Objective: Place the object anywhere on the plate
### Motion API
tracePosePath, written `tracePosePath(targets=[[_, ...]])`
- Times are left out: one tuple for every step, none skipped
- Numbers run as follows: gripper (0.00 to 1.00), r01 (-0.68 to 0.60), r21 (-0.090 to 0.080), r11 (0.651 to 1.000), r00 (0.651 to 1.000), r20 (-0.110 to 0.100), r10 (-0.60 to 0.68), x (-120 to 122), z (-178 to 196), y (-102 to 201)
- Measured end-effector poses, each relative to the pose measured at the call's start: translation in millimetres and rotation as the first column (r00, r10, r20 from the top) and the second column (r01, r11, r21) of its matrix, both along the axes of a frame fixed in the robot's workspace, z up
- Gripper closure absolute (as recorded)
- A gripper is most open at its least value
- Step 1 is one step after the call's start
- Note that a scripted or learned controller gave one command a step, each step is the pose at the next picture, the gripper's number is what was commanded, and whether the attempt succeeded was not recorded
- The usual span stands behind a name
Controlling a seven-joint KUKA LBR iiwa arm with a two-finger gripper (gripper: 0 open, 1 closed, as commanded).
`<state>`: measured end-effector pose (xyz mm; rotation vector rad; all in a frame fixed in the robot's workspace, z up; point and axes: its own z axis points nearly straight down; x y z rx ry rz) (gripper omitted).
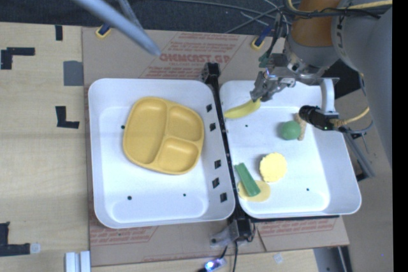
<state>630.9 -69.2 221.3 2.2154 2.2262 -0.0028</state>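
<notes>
The end effector [262, 91] hangs over the right bin [331, 200], fingers closed on the upper end of a yellow banana [242, 110]. The yellow plate [163, 135] lies in the left bin [108, 200], well apart.

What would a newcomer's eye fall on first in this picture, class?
The yellow three-compartment plastic plate lies in the left shallow white bin. In the right white bin, the gripper grips a curved yellow banana-like toy by its end; a green ball lies nearby.
</notes>
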Motion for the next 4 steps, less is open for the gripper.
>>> tracePosePath(targets=[[1.00,0.002,-0.006,1.000,1.000,0.017,-0.002,4,-4,46],[1.00,0.000,0.001,1.000,1.000,0.001,0.000,10,5,103],[1.00,-0.002,0.004,1.000,1.000,0.000,0.002,9,14,161],[1.00,-0.003,0.003,1.000,1.000,-0.001,0.003,5,8,226]])
